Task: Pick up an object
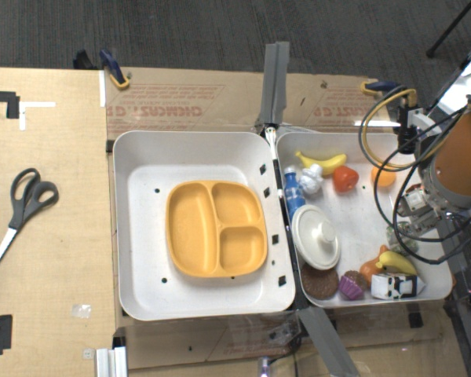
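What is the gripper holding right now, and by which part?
Cannot be told: the grey arm with the orange band sits at the right white bin's edge, its tip hidden among cables.

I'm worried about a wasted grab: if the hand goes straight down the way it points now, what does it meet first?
Probably the bare floor of the right bin, between the orange and the lower banana. The hand hangs near the bin's right wall. Depth is unclear, so this is a guess.

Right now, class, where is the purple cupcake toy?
The purple cupcake toy sits in the right bin, near its front edge, between the brown round disc and the black-and-white toy car.
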`<state>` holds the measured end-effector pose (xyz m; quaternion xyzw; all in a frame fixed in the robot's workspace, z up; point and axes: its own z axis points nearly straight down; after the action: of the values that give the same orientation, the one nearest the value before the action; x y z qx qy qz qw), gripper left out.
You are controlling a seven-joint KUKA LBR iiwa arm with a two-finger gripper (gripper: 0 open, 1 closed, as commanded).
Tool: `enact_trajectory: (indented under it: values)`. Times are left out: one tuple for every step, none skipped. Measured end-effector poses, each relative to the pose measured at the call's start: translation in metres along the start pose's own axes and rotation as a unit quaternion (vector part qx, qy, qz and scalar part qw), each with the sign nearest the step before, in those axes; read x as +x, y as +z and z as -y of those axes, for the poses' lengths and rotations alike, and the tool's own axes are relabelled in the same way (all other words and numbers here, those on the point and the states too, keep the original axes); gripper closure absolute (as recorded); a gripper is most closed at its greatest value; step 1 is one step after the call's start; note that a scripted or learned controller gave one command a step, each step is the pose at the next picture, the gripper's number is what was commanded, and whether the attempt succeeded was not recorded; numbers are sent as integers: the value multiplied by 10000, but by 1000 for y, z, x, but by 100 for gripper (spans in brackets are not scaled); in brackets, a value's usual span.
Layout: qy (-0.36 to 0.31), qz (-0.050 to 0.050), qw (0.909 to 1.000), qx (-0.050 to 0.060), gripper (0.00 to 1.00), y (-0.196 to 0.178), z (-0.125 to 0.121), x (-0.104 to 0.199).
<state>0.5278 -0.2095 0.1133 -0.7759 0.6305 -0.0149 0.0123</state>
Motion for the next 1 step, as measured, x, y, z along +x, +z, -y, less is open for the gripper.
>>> enact_trajectory:
  values:
    - [563, 43, 9983, -174, 100, -167, -9, -22]
